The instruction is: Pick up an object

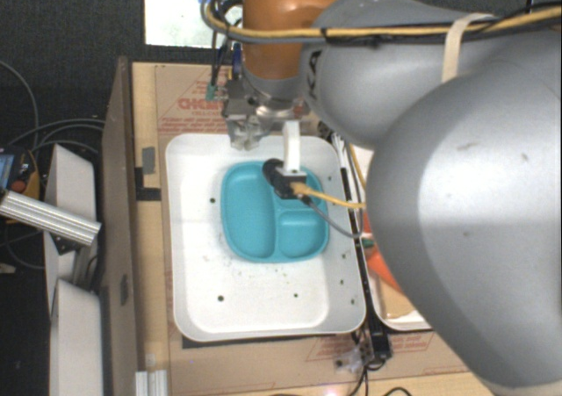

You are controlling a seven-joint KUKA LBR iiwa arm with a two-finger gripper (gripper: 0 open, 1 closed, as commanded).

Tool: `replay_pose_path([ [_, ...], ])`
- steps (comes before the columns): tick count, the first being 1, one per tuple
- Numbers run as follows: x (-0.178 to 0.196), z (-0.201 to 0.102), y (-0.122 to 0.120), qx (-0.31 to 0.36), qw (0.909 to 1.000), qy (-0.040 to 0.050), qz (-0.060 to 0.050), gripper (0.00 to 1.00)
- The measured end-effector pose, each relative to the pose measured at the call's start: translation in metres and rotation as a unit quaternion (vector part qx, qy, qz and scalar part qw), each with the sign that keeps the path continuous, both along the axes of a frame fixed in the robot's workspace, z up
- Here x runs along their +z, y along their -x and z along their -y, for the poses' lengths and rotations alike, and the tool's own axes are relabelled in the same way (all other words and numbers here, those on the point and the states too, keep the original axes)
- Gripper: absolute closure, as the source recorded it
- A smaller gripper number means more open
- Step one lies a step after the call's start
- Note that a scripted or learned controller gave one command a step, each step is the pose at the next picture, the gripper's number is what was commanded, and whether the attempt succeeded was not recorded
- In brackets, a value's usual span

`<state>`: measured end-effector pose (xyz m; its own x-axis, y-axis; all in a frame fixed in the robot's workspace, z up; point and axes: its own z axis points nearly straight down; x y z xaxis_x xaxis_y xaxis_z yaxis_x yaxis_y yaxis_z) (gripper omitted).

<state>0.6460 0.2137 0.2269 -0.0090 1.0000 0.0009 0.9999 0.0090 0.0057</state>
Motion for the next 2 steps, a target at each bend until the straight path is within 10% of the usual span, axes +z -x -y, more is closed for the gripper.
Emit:
replay_pose_path([
  [1, -0.001, 0.000, 0.000, 0.001, 1.0000, 0.0003, -0.001, 0.00],
  [2, -0.148, -0.010, 0.032, -0.001, 1.0000, 0.0013, -0.004, 0.00],
])
